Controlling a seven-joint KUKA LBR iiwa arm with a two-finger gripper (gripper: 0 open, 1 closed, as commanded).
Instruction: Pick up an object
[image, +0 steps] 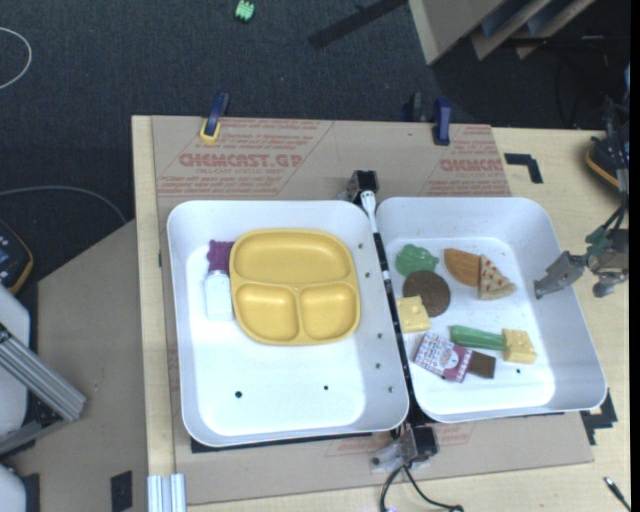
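The right bin (560, 375) holds several small toy foods. Among them are a green leafy piece (414, 260), a brown round cookie (427, 290), an orange pizza slice (479, 272) and a green stick (477, 337). Two yellow cheese blocks (413, 314) (518, 346), a pink packet (441, 356) and a brown square (482, 365) lie there too. My gripper (580, 281) hovers at that bin's right rim, to the right of the pizza slice. It is open, with nothing between its fingers.
The left bin (270, 400) carries a yellow three-compartment plate (295, 285), with a purple item (219, 254) and a white item (217, 296) beside its left edge. A black clip (365, 186) sits where the bins meet at the back.
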